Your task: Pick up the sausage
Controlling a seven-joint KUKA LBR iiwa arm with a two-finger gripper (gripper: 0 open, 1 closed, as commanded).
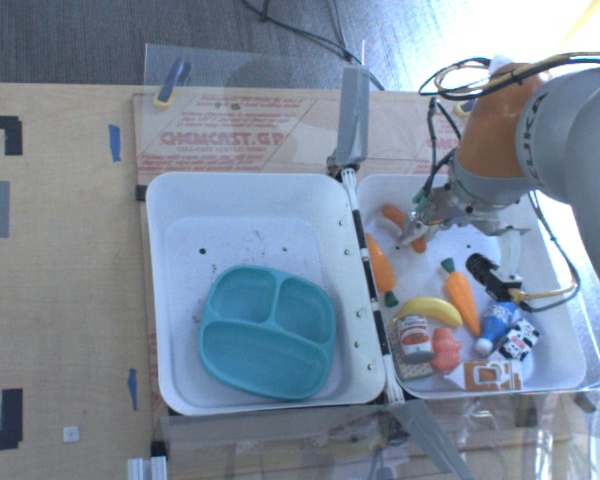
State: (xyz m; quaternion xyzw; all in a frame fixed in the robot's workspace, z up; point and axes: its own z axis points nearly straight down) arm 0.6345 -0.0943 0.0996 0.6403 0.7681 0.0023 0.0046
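Camera view took in a pale wooden bench (60, 268) carrying two white bins side by side. The left bin (175, 203) held a teal divided plate (270, 333), which lay toward its near edge, slightly nearer its right wall. The right bin (555, 353) held the toys. The arm (555, 128) reached in over the right bin's far right corner, its orange band above the far edge, and the gripper (417, 232) hung low over the far left part of that bin. Whether the gripper was spread or pressed together could not be told, and nothing was seen pinched in it.

A left carrot (381, 265) lay along the right bin's left wall, about midway. A right carrot (463, 300) lay near the bin's middle, tilted. A banana (430, 310) lay between the two carrots, toward the near edge. A can (413, 336) sat by the near left corner, with a pink toy (446, 349) just beside it on the right. A printed box (491, 375) lay at the near edge. A blue bottle (496, 324) lay right of the pink toy, and a cow (520, 340) was just beside the bottle. The sausage (393, 213), small and orange-red, lay near the far left corner, just beside the gripper.
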